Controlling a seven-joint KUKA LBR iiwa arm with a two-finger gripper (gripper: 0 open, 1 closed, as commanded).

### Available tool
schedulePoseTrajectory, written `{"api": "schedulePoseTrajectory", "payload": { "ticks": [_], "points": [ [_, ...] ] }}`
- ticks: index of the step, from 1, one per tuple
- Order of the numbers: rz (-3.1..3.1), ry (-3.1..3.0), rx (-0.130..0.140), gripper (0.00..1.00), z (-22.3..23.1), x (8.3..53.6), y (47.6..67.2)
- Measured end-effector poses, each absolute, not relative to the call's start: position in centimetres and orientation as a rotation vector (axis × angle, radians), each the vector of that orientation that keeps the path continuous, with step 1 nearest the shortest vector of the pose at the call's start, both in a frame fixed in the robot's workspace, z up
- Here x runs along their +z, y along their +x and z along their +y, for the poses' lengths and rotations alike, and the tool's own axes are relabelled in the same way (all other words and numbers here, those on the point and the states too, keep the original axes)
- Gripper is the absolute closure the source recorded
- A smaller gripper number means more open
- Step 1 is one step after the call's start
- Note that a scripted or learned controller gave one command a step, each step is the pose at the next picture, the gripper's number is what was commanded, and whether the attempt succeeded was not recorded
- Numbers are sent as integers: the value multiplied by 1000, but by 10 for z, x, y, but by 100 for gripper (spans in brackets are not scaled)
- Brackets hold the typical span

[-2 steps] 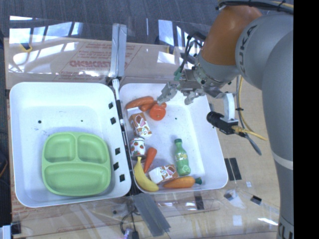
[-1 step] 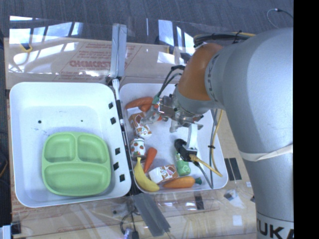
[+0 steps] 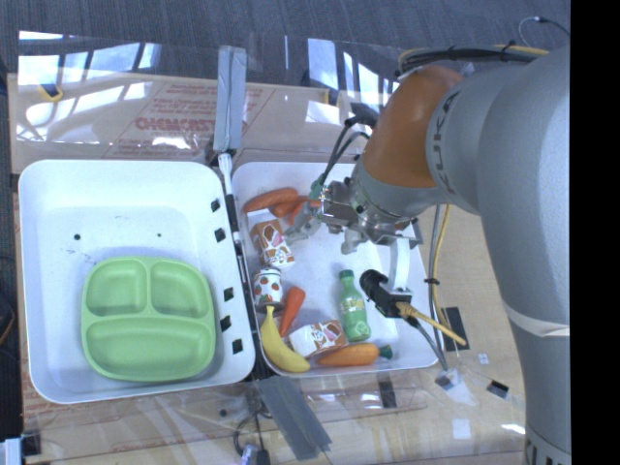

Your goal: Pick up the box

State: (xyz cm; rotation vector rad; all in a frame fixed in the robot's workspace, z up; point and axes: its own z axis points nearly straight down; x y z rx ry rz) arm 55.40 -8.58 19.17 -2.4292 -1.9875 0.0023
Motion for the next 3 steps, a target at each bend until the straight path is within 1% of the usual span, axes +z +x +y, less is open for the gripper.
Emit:
{"api": "schedulePoseTrajectory", "payload": {
  "ticks": [1,2,3],
  "points": [
    [-1499,-2761,4,0,-98,91,488],
    [-1522,-2744,5,0,-96,91,593],
    [-1116,-2922,38,0,-93,87,644]
  ]
}}
